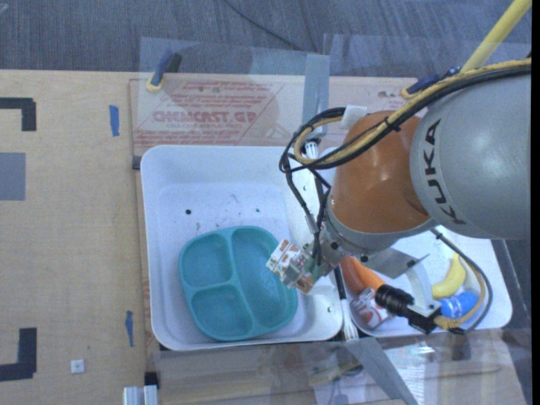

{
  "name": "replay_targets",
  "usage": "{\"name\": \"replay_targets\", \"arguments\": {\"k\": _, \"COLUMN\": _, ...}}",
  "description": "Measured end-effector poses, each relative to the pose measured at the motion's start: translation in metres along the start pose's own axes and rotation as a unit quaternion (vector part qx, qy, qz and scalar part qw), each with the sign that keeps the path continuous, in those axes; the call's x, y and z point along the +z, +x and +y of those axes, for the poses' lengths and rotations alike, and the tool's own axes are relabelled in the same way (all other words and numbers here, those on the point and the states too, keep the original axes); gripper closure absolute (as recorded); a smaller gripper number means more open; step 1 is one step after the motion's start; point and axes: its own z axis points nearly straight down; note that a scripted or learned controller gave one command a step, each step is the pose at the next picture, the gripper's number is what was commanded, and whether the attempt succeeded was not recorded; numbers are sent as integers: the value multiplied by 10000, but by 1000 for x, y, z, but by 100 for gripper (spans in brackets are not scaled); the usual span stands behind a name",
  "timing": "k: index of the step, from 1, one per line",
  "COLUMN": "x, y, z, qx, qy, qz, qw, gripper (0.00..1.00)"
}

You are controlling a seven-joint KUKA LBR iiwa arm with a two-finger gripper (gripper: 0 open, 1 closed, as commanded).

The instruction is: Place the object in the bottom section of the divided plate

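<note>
A pale wooden bench [67, 251] with blue tape marks carries two shallow white bins side by side, under a grey floor at the top of the view. The left bin [211, 184] holds a teal divided plate [232, 285], lying flat with its three sections open to view. The grey arm [472, 159] with its orange band [375, 180] reaches in from the right, and the gripper [297, 267] hangs at the plate's right edge. A small pale object [287, 264] with mixed markings sits right at the gripper's tip, just over the plate's rim; whether the jaws are clamped on it or apart cannot be told from here. Right of the jaws, in the right bin [498, 310], lie an orange piece [363, 272], a yellow banana-shaped item [451, 278] and a blue item [456, 304].
</note>
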Motion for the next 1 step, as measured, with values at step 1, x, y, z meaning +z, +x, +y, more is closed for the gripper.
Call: {"name": "replay_targets", "arguments": {"k": 1, "x": 0, "y": -1, "z": -1, "qx": 14, "qy": -4, "qz": -2, "qw": 10000, "gripper": 0}}
